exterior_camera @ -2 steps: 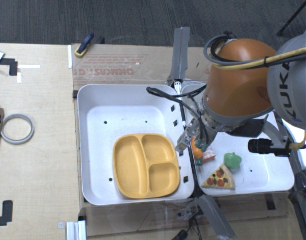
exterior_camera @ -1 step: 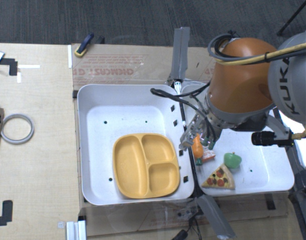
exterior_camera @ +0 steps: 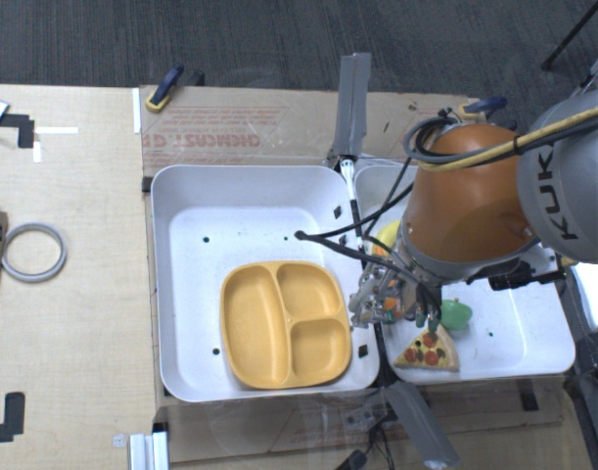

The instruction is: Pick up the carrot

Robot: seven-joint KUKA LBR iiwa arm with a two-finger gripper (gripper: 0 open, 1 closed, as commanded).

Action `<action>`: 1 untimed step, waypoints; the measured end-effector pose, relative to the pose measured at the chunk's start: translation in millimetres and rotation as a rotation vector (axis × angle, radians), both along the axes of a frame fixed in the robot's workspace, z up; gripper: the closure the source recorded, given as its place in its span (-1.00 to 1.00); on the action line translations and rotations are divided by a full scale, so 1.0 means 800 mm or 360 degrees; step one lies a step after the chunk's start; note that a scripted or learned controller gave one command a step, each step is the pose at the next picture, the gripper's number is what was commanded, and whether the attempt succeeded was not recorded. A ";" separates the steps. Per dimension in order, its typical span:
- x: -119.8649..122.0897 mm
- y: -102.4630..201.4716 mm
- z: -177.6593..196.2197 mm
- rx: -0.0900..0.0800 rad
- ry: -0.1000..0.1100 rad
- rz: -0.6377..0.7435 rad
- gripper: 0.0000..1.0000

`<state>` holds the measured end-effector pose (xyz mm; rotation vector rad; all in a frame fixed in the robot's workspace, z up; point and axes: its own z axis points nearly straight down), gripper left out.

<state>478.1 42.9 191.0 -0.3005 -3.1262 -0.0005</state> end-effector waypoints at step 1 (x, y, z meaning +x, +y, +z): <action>0.002 -0.135 0.127 -0.0001 -0.0008 0.0098 1.00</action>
